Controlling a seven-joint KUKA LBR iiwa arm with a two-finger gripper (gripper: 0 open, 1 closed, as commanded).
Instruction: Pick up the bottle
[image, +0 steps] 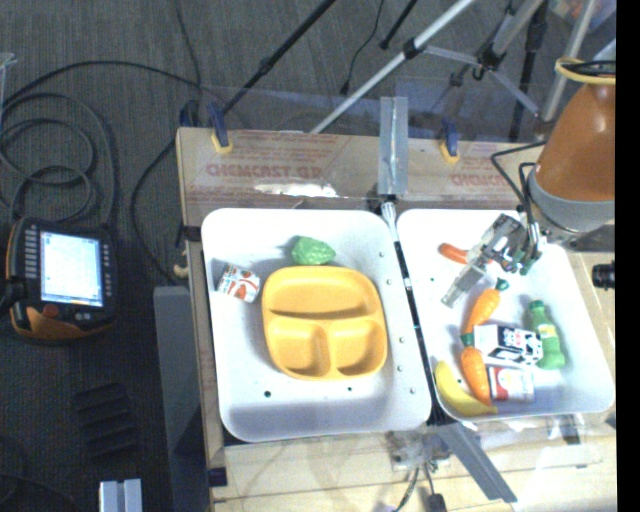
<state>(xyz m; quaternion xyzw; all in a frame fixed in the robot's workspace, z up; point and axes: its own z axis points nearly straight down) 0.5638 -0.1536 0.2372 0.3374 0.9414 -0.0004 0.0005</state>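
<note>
Two white bins sit side by side on a wooden bench (300, 170), divided by a metal bar (393, 140). Blue clamps (218, 128) grip the bench's far edge. The floor is dark grey carpet crossed by black cables (60, 110); a lit teach pendant (62, 275) lies at left, and tripod legs (470, 45) stand behind the bench.

Left bin (230, 400): a yellow divided tray (323, 322), a green item (313, 250) at its far edge, and a small red-and-white carton (238, 284) beside it.

Right bin (590, 390): the green bottle (546, 335) lies near the right wall, just beside a black-and-white box (510, 343); carrots (482, 308), a banana (458, 392) and a red-and-white carton (510, 383) lie close by.

The gripper (500, 250) hangs over the right bin's far part, apart from the bottle; whether it is spread or closed cannot be told.
</note>
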